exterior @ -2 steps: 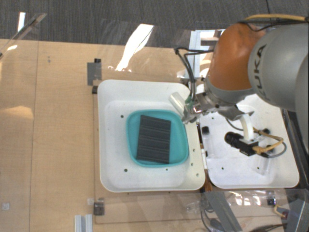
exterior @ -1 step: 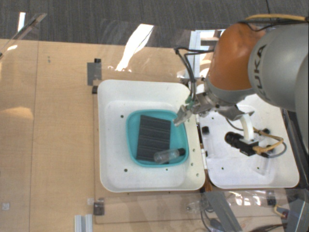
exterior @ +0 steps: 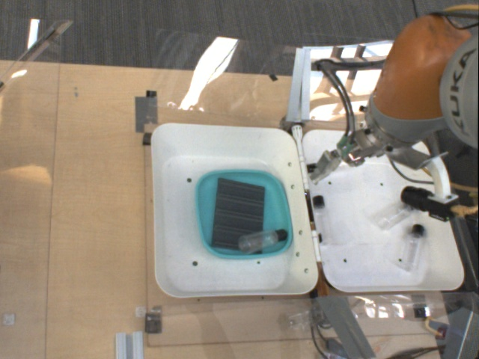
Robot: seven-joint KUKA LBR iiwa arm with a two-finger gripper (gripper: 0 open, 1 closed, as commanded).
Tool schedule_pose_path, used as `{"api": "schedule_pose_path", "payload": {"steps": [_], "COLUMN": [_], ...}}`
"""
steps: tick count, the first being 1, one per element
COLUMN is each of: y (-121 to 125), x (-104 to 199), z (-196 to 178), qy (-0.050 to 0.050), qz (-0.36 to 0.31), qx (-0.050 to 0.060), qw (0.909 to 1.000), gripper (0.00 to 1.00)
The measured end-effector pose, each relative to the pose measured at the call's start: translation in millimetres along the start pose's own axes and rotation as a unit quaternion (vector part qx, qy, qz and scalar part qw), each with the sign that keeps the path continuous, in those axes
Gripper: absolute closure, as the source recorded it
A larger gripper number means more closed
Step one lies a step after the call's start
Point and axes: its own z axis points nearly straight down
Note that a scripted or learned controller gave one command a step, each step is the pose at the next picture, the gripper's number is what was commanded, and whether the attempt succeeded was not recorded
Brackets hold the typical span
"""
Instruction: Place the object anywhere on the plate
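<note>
**Vial lying on teal plate, arm over right bin**

Gripper (exterior: pixel 352 149) is mostly hidden under the orange wrist; its state is impossible to tell. Clear vial (exterior: pixel 262 239) lies on the teal plate (exterior: pixel 206 200) in the left bin (exterior: pixel 172 223), near the plate's front rim, long axis roughly left-right, dark cap pointing right. It partly overlaps the dark ridged block (exterior: pixel 237 209). Right bin (exterior: pixel 359 230) holds two more clear vials, hard to make out.

text: none I can read | labels: none legible on my bins (exterior: pixel 172 275) | brands: none | numbers: none | signs: none
</note>
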Motion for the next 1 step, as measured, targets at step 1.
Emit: {"api": "schedule_pose_path", "payload": {"steps": [1], "y": [-18.1], "x": [68.8], "z": [67.0], "qy": [0.002], "qz": [-0.006], "qx": [0.002], "qw": [1.0], "gripper": [0.0]}}
